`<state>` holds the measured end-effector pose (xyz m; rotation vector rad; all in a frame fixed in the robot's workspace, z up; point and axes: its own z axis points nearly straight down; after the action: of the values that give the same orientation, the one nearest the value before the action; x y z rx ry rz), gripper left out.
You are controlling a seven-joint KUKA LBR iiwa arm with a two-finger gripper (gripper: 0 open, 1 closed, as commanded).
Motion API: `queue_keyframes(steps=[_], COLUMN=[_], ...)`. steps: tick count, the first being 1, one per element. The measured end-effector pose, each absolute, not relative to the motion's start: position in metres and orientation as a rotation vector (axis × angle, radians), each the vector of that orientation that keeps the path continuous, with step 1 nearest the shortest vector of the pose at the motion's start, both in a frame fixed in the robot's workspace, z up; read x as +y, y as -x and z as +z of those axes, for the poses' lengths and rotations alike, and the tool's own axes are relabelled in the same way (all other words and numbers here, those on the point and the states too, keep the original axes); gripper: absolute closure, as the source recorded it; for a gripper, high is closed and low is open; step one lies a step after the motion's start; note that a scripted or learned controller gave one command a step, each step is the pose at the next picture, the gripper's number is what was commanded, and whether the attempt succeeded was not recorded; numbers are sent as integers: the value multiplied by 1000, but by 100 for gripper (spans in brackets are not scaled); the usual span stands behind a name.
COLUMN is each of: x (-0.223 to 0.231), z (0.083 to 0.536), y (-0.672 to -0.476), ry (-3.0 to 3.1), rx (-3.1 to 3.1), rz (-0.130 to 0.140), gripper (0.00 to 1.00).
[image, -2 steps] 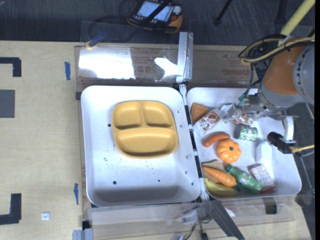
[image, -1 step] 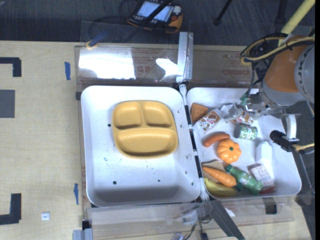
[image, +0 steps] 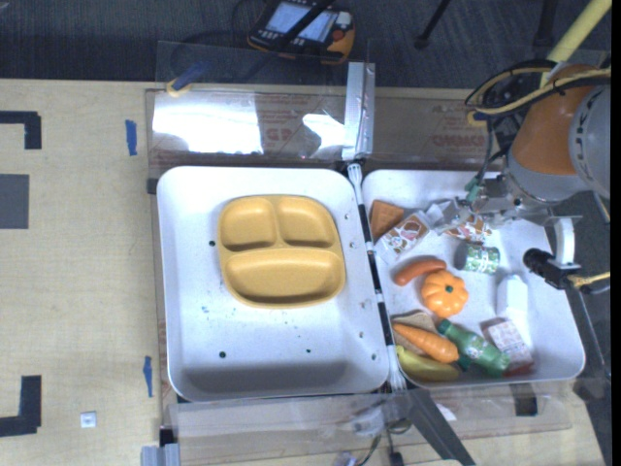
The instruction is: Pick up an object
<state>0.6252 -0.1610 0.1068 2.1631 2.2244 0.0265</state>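
Two white bins are sitting side by side on a tan table (image: 68, 289). The left bin (image: 184, 289) is holding a yellow divided tray (image: 281, 249). The right bin (image: 563, 338) is holding toy food: a pumpkin (image: 446, 294), a carrot (image: 425, 339), a green bottle (image: 475, 348), a banana (image: 427, 365) and small printed packets whose writing is too small to read. The arm is reaching in at upper right; its tool (image: 485, 197) is hanging over the packets, its state impossible to tell. A handheld screen (image: 301, 25) is lying on grey carpet at top.
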Motion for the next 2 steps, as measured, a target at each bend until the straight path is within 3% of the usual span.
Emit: queue_keyframes(steps=[1,2], x=[-149,-168], z=[107,107], y=[-616,-620], ry=[-2173,-2088], rx=[2200,2294], rz=[32,37], gripper=[0,0])
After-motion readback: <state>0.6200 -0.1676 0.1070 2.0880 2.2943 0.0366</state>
